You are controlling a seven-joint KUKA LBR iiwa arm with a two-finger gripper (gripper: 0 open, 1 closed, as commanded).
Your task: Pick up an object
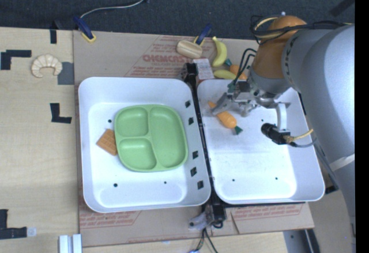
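Observation:
A small orange carrot (227, 120) with a green tip lies in the upper left part of the right bin (259, 171). My gripper (235, 102) hangs just above and right of the carrot, near the bin's back wall. A small orange piece (212, 105) lies left of the gripper. In the left bin (98, 188) sits a green divided plate (151, 136), and a tan cracker (107, 142) is tucked against its left edge.
Behind the bins on the cardboard lie a banana (219, 52), a bread roll (189, 48) and a small packet (203, 68). A croissant (46, 64) rests on the bench at far left. The arm's grey body (328, 85) covers the right side.

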